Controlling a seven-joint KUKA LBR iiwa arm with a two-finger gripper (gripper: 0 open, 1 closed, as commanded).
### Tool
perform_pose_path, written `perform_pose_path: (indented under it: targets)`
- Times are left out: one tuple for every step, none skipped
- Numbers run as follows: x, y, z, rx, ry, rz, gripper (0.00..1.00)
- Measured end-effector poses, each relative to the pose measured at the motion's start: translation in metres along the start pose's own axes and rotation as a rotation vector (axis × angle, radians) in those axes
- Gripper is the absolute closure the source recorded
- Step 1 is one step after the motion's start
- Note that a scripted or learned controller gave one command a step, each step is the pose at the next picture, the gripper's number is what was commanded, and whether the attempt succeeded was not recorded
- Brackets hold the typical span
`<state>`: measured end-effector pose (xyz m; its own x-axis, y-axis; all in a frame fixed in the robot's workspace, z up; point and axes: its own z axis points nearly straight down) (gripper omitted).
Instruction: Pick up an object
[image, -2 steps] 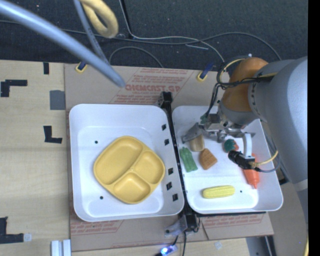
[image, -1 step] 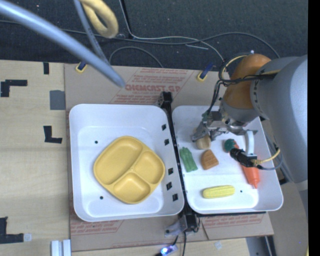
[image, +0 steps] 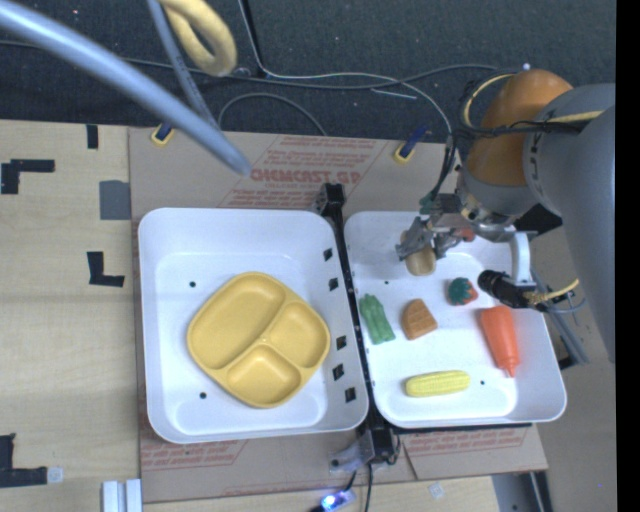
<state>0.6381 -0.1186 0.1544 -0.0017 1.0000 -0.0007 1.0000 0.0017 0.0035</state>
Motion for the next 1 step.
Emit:
perform_pose_path:
  targets:
    - [-0.0057,0.0011,-0.0441,0.001,0.0,0.001,1.0]
